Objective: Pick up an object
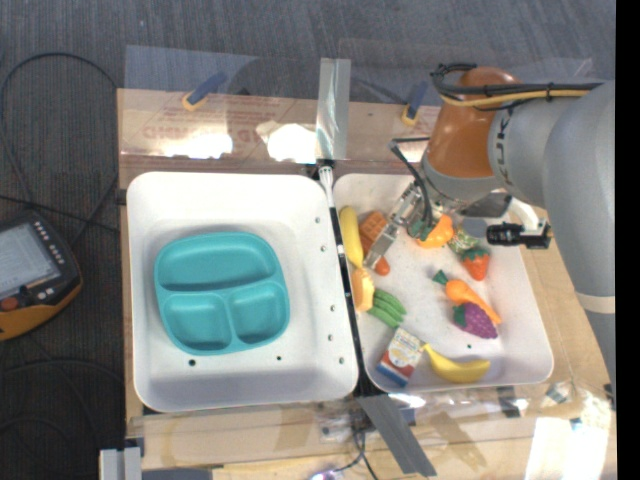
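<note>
Gripper down inside the right bin, near its upper left corner, metal fingers slanting down and to the left from the orange band above the wrist. Cannot tell whether open or closed; nothing clearly seen between the tips. Just left of the tips, an orange waffle-patterned toy, apparently touching them, and beside that a yellow banana lying along the bin's left wall. Just right of the fingers, an orange and yellow pepper-like toy, partly tucked under the wrist. Below the tips, a small orange piece, then a short yellow corn-like piece against the left wall with a green pea pod touching its right side. Further right, a small red and green vegetable toy, a carrot with a green top, and a purple bunch of grapes just below the carrot. Near the bin's front edge, a small carton with a red base, tilted, and a second yellow banana touching its right side. Across the divider, in the left bin, a teal divided plate with three compartments, lying flat near the middle. Behind the bins, a brown board with clear plastic sheeting taped over it. At the far left, on grey carpet, a handheld control pendant with a dark cable.
</note>
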{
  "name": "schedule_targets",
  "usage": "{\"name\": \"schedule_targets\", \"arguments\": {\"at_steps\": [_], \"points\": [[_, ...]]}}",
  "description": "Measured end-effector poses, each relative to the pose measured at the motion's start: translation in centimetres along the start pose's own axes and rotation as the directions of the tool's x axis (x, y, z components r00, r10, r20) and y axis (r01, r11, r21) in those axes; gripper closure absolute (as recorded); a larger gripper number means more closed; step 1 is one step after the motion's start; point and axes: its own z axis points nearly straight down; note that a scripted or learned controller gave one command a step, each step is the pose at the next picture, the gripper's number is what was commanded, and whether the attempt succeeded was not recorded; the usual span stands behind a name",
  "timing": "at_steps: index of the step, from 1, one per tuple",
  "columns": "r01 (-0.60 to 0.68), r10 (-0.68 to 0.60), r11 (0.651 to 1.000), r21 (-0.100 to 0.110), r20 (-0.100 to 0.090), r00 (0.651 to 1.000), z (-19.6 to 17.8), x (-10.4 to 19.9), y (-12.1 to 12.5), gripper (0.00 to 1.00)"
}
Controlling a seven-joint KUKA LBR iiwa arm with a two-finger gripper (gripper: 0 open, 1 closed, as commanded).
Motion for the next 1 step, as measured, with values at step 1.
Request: {"name": "schedule_targets", "arguments": {"at_steps": [1], "points": [[0.001,-0.001,1.0,0.003,0.006,1.0,-0.85,-0.13,0.0,1.0]]}}
